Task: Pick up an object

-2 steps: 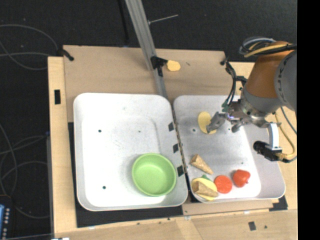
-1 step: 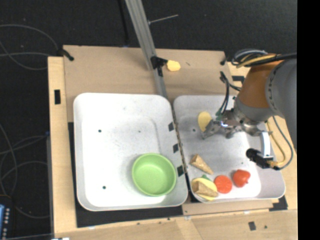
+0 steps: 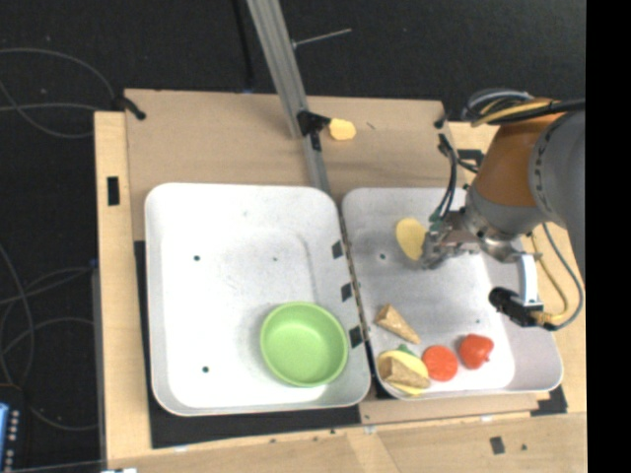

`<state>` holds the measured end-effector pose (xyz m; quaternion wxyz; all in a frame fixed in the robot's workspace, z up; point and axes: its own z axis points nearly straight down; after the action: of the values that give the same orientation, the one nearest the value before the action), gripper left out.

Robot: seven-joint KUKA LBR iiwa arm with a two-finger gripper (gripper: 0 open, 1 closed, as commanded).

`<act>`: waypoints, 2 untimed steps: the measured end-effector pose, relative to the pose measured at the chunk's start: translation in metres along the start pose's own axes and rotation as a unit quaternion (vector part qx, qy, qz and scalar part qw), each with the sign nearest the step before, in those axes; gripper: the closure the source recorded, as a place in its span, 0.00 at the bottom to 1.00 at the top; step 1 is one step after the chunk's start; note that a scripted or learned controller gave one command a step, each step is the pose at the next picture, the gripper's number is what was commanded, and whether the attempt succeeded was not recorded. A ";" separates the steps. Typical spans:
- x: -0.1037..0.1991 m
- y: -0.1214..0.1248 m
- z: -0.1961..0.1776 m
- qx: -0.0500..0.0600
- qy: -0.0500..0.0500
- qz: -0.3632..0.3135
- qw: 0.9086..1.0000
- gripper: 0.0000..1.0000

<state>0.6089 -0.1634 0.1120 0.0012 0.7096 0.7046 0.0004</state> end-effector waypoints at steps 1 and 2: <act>0.009 0.000 -0.057 -0.002 0.001 -0.005 1.000 1.00; 0.014 0.000 -0.121 -0.003 0.000 -0.006 1.000 1.00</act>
<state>0.6091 -0.1497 0.2328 0.0035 0.7056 0.7086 0.0026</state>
